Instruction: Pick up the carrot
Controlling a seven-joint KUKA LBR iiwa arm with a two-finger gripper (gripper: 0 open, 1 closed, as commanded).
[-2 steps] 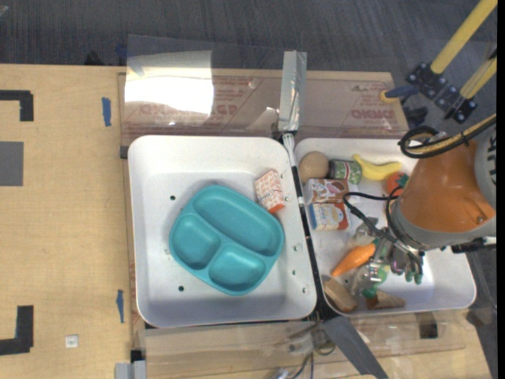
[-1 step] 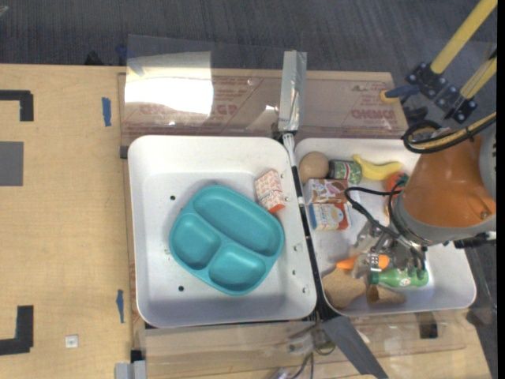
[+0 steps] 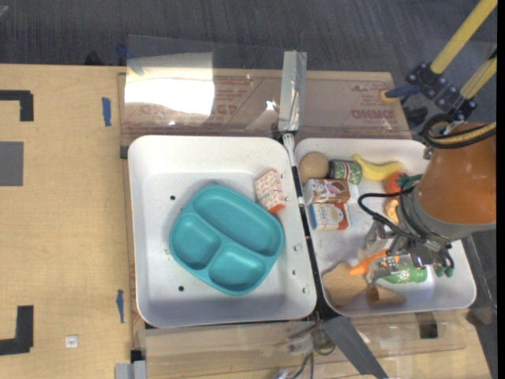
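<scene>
Camera view: the carrot lies in the right bin, long axis running from 2 to 8 o'clock, tip hidden. Jaws hover at its 2 o'clock end; whether they grip cannot be told.

We count two white bins, one teal divided plate, two small cartons, one banana, one potato, one carrot and one green can.
</scene>
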